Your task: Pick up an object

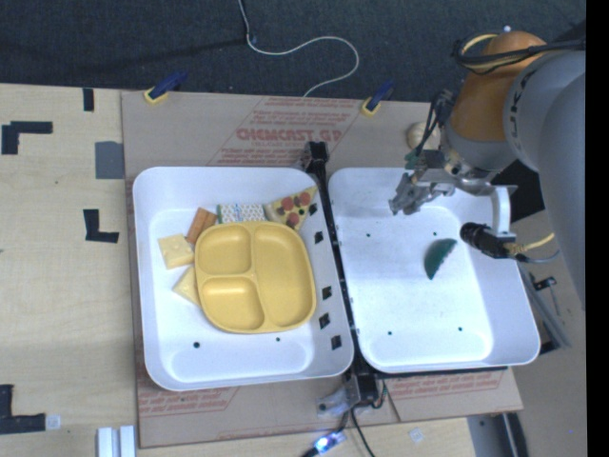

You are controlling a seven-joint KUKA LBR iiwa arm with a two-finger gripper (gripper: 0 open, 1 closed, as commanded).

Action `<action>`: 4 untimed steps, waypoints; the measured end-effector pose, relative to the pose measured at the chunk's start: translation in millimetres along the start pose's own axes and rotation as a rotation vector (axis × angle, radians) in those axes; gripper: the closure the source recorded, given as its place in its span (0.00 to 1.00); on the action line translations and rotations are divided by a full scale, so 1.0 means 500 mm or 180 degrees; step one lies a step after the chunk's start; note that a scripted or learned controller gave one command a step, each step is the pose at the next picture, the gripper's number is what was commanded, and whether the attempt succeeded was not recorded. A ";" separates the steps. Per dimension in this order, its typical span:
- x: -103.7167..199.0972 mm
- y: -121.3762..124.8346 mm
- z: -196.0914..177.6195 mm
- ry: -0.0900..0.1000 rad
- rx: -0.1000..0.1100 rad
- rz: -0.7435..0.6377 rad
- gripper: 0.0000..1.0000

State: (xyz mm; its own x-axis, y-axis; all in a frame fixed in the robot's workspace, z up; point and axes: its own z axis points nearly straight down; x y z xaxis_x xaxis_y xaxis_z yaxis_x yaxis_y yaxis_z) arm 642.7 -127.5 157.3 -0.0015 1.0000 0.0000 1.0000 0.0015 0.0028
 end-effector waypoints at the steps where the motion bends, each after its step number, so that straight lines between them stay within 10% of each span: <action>1: 0.002 0.023 -0.107 -0.0002 -0.0006 -0.0002 1.00; 4: 0.143 -0.100 -0.128 0.0000 0.0018 -0.0004 1.00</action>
State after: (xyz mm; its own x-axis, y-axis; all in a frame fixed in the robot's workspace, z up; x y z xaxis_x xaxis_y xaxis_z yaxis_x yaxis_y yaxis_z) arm 592.2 -56.0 221.0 -0.0026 1.0000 -0.0001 1.0000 0.0026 -0.0030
